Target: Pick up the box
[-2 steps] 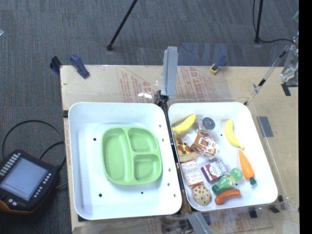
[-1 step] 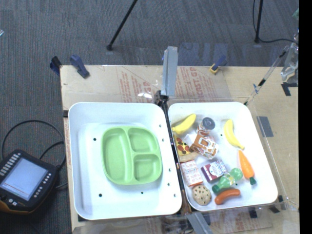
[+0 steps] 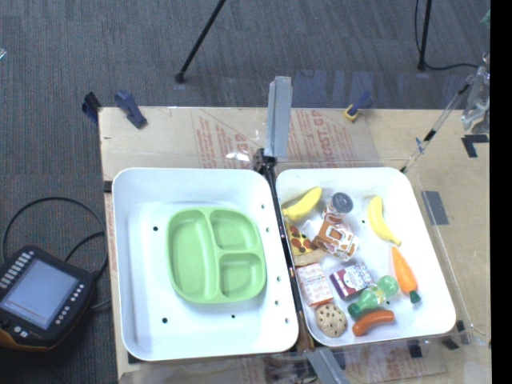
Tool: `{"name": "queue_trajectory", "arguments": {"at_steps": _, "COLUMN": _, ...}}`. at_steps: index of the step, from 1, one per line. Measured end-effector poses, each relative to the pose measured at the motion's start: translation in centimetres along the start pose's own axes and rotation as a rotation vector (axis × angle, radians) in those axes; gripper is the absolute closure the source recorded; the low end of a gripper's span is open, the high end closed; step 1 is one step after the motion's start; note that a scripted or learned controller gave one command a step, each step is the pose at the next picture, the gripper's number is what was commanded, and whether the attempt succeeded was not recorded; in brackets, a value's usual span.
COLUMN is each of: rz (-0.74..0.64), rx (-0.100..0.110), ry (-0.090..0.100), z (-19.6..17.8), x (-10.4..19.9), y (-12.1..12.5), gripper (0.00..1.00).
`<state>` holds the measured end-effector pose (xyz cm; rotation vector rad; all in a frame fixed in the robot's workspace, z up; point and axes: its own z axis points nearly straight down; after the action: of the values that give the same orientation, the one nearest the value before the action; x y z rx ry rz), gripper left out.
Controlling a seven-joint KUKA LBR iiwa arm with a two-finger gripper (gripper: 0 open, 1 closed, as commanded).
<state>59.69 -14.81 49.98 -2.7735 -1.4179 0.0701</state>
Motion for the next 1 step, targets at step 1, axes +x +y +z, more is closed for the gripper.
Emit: {"name": "queue_trajectory", "arguments": {"at_steps": 1, "rz": -0.01, "rx": 0.005, "ry": -0.003, "z": -0.65, "x": 0.32, "y": -0.03, "gripper": 1.0}}
